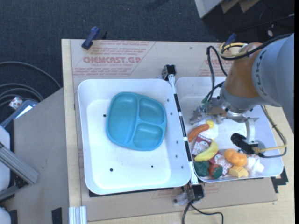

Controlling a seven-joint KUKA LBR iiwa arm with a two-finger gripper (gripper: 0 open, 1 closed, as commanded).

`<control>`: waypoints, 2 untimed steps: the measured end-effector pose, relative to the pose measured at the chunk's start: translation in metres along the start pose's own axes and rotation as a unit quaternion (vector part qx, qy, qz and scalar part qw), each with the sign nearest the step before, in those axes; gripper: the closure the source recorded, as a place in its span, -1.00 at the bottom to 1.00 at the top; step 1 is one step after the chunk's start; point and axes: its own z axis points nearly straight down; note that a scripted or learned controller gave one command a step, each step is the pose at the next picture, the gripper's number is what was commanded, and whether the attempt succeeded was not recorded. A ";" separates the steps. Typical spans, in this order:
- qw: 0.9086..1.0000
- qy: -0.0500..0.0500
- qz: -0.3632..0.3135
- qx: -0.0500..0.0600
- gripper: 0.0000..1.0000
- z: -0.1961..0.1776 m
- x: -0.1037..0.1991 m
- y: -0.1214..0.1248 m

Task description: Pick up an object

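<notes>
My gripper hangs low over the upper left part of the right bin, just above a heap of toy food. Right below it lies an orange carrot-like piece with a small yellow bit beside it. Further toward the front lie a yellow banana, a red-and-white packet, an orange fruit, a green piece, a red piece and a yellow wedge. Nothing visibly sits in the gripper.
The left bin holds a blue divided plate. A black clip sits at the far end of the wall between the bins. A blue clamp lies on the board's back left corner.
</notes>
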 end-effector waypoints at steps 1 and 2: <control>1.000 0.000 0.000 0.000 -1.00 0.000 0.002 -0.013; 1.000 -0.001 0.000 -0.003 1.00 -0.013 0.001 -0.011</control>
